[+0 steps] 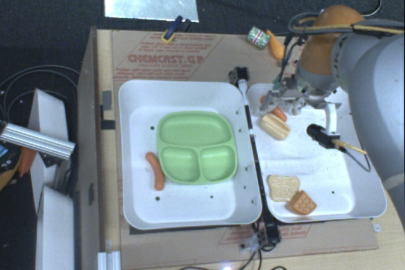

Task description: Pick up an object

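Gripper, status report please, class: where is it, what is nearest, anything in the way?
Gripper over far end of right bin. Bun lies just beside it, not gripped. Small red piece between them; toast and waffle well clear.

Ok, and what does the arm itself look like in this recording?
The arm is bulky and rounded, with a smooth pale grey casing. An orange band sits above the wrist, and dark cables loop beside it. The gripper at the end is small, made of bare silvery metal, and much slimmer than the arm.
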